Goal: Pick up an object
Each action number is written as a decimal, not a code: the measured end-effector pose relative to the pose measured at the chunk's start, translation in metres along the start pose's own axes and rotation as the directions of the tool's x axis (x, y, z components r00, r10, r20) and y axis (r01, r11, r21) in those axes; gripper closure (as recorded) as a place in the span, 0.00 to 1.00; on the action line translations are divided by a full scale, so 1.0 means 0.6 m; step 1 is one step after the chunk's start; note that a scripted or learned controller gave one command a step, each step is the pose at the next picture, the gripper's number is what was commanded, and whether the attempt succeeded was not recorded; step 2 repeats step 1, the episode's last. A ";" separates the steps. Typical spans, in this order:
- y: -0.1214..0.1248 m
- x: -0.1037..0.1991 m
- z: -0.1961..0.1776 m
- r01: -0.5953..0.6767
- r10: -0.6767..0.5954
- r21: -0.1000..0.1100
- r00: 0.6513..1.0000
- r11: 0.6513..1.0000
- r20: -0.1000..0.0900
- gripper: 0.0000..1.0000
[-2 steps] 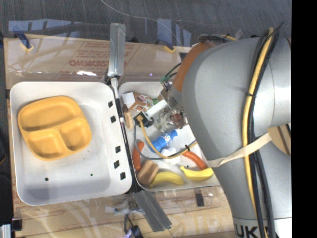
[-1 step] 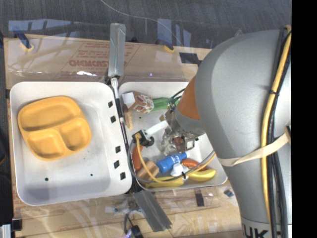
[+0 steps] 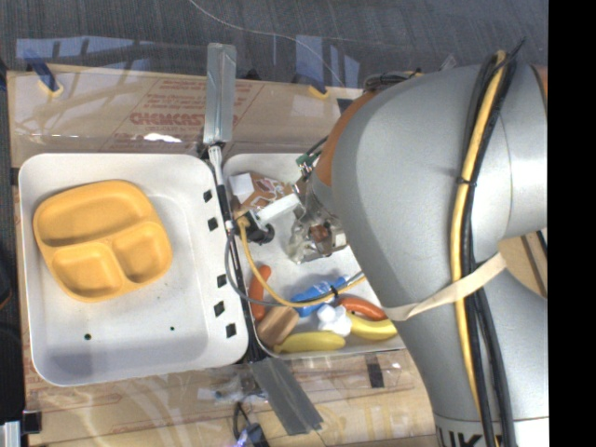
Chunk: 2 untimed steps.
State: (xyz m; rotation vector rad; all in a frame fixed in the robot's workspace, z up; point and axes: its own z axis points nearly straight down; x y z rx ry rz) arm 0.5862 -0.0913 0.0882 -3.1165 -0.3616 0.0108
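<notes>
Two shallow white bins sit side by side on the worktop point(image 3: 112, 110). Left bin point(image 3: 56, 343) holds one yellow divided tray point(image 3: 101, 238), lying flat in its upper-left part, well apart from the right bin. Right bin point(image 3: 244, 168) holds a cluster of small objects along its lower edge: a yellow banana point(image 3: 312, 342), a brown rounded piece point(image 3: 277, 324) just beside it, an orange-red piece point(image 3: 258, 283) against the left wall, a blue item point(image 3: 312, 294), a white item point(image 3: 332, 319) and a red-and-yellow piece point(image 3: 368, 310). A printed packet point(image 3: 261, 190) lies near the upper-left corner. The grey arm point(image 3: 419, 212) covers most of the right bin. The hand point(image 3: 312, 236) is low over the bin's middle, above the cluster; whether it is open or closed cannot be determined, and no object is seen gripped.
</notes>
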 end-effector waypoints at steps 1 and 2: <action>-0.054 -0.002 -0.171 -0.021 0.021 -0.003 1.000 1.000 -0.005 0.00; -0.054 -0.002 -0.171 -0.021 0.021 -0.003 1.000 1.000 -0.005 0.00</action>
